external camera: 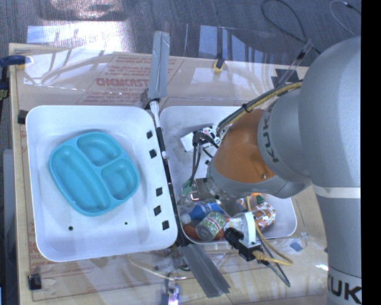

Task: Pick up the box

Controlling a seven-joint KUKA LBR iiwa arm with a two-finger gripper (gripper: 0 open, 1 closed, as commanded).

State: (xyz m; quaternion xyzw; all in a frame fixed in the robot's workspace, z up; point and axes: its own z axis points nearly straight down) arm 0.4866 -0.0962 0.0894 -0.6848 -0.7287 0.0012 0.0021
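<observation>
1. Over the right bin (178,122) hangs the grey arm (317,126), coming in from the right, its orange band (238,154) sitting above the wrist and covering much of that bin's floor.
2. The gripper (200,192) points down near the bin's left wall, just above the heap of objects; the wrist hides its tips, so whether it is open, closed or clamped on anything cannot be told.
3. At the near end of the right bin lies a small cluster of items pressed close together: a bottle with a blue cap (203,210), a can with a green and red label (213,226), and a packet printed in orange and white (263,213) toward the right.
4. The box named in the task cannot be picked out with certainty; if it is here, it lies in that cluster or under the arm.
5. A white piece with black marks (203,135) shows at the far side of the right bin, beside the orange band.
6. Cables, one yellow (270,95), run along the arm toward the wrist.
7. In the left bin (38,189) rests a light blue divided tray (93,172), lying flat and slightly askew, well apart from the arm.
8. Both bins stand side by side on the bench (82,84), touching along their shared middle edge.
</observation>
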